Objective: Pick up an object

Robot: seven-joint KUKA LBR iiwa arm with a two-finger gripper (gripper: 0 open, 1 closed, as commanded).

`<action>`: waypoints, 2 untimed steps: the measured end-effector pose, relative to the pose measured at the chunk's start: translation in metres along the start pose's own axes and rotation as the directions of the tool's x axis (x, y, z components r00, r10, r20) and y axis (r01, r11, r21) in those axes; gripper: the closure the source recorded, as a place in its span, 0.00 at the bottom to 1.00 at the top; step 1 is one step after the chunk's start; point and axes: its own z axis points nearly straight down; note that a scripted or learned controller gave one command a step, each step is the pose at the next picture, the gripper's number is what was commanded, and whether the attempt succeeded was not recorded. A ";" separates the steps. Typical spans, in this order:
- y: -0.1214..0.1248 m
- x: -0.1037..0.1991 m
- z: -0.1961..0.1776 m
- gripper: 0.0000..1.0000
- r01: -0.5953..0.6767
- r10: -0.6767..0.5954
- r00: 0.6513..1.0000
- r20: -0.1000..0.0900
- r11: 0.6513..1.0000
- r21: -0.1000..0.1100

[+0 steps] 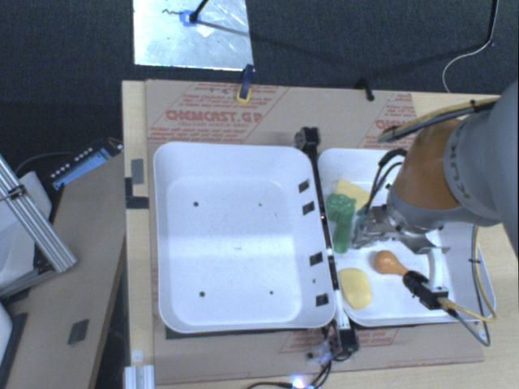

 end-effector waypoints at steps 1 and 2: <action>0.045 -0.006 -0.003 1.00 0.003 -0.003 1.000 0.002 1.000 -0.007; 0.076 -0.001 -0.002 1.00 0.004 -0.004 1.000 0.001 1.000 -0.007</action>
